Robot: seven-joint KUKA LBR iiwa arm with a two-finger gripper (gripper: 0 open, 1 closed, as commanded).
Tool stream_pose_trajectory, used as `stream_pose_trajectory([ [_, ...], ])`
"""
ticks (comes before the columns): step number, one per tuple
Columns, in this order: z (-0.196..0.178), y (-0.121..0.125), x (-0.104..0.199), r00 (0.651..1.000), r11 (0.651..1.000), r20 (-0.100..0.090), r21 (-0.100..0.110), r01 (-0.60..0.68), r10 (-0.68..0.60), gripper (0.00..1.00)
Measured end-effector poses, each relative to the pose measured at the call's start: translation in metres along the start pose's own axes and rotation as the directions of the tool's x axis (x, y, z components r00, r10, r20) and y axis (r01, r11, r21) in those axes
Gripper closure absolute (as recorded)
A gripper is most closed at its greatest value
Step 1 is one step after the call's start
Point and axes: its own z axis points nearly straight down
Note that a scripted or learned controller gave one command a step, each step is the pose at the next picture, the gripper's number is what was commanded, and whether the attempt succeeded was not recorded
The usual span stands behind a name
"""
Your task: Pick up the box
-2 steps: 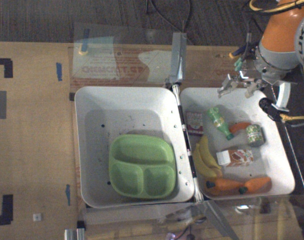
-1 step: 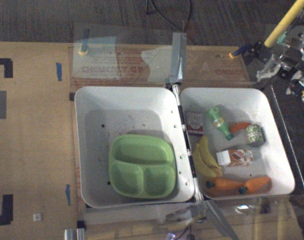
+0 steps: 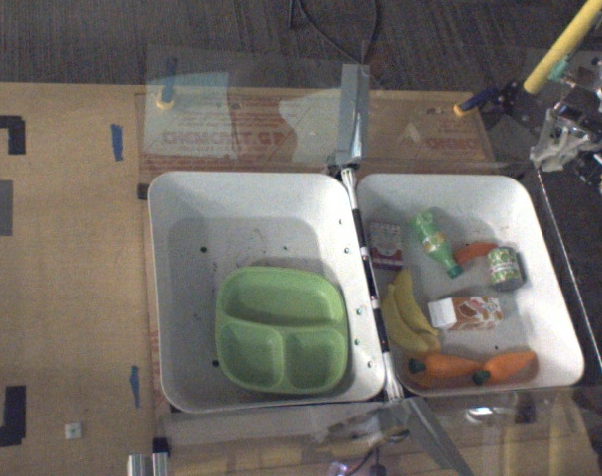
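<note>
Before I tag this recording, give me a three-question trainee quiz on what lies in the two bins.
1. True or false: the green three-compartment plastic tray lies in the left white bin.
2. Which item touches the small orange-and-white carton box in the right white bin? A) green plastic bottle B) yellow bananas C) none clearly
3. Fill in: along the right bin's near edge lie two orange ____.

Key: 1 true. 2 C: the box lies apart, the bananas close beside it. 3 carrots.
</note>
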Motion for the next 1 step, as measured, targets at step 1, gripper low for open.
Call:
stream_pose_trajectory([
  [1,0.0695,0.0276,0.0054,1.000,1.000,-0.001,0.007,0.017,-0.017,1.00],
])
